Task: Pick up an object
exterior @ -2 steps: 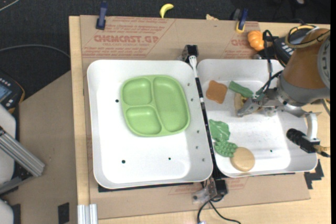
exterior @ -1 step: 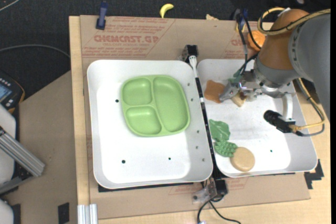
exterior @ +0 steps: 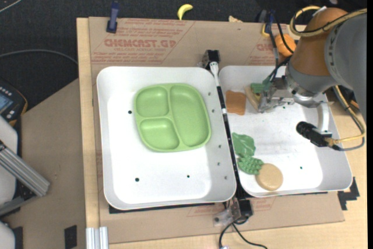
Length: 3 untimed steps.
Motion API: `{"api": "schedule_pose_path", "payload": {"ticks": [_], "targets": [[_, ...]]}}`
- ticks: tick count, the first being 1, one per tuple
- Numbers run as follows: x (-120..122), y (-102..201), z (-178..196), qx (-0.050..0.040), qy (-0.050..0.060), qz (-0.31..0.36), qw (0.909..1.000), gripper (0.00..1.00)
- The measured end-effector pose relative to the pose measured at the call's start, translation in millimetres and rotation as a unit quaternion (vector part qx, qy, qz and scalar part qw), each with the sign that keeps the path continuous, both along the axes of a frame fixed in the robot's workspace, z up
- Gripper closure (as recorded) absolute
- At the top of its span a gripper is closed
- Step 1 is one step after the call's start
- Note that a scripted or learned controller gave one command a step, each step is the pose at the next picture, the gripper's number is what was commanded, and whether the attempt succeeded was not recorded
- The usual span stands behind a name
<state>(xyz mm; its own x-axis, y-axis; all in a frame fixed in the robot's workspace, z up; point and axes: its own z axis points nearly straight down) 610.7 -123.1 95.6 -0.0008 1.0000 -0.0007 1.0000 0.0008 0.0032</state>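
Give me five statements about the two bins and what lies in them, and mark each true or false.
1. The green plate lies in the left bin. True.
2. The plate has three compartments. True.
3. The brown block sits on the plate. False: it lies in the right bin, near the wall between the bins.
4. The tan round piece is at the far end of the right bin. False: it lies at the near end, beside the green leafy pieces.
5. The gripper is over the right bin, by the brown block. True.
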Motion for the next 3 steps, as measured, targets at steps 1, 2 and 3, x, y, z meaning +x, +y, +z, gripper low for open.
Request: {"api": "schedule_pose_path", "payload": {"ticks": [1,2,3], "targets": [[-52.8,71.2,111.5,0.0017,-0.002,0.003,1.0,1.0],[-80.0,170.2,187.9,0.0029,-0.003,0.006,1.0,1.0],[-110.1,155.4,281.4,0.0012,-0.005,0.0,1.0,1.0]]}}
